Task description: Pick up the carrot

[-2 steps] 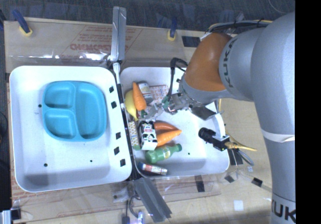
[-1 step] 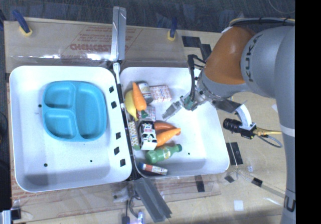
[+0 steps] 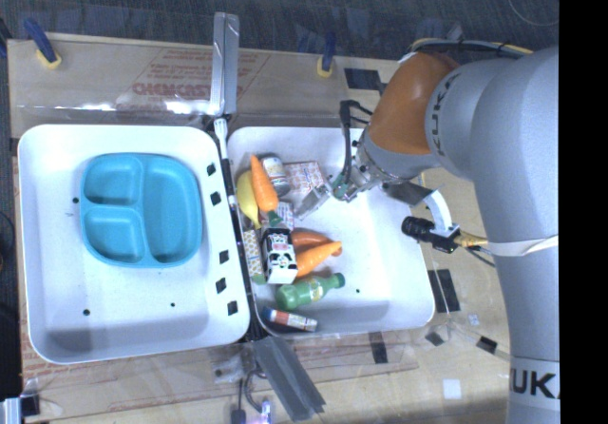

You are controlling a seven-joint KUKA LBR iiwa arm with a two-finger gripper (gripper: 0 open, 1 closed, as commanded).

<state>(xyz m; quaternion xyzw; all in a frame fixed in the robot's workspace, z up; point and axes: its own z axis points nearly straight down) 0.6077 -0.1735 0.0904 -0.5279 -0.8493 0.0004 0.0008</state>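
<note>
The carrot point(image 3: 263, 183) lies in my right-hand bin point(image 3: 399, 294), close to the bin's left wall, slanted with its thick end toward the far side and its tip pointing down toward the near side. It rests partly over a yellow banana point(image 3: 247, 198) that hugs the divider between the two bins. Just right of the carrot's upper end sits a small tin can point(image 3: 274, 166), and beside that a crumpled pale packet point(image 3: 306, 180). Below the carrot's tip is a small black-and-white carton point(image 3: 279, 257), touching a second orange vegetable piece point(image 3: 316, 251) that lies crosswise. Nearer the front of the bin lie a green bottle point(image 3: 309, 291) and a thin red-tipped tube point(image 3: 293, 320).

My fingers point(image 3: 344, 186) are down inside the same bin, to the right of the packet and apart from the carrot; from this angle I cannot tell how far they are parted, and I see nothing between them. My orange band point(image 3: 408, 108) and grey arm come in over the bin's right rim.

The left bin point(image 3: 57, 318) holds a blue divided tray point(image 3: 142, 208). Both bins sit on the desk point(image 3: 114, 70).
</note>
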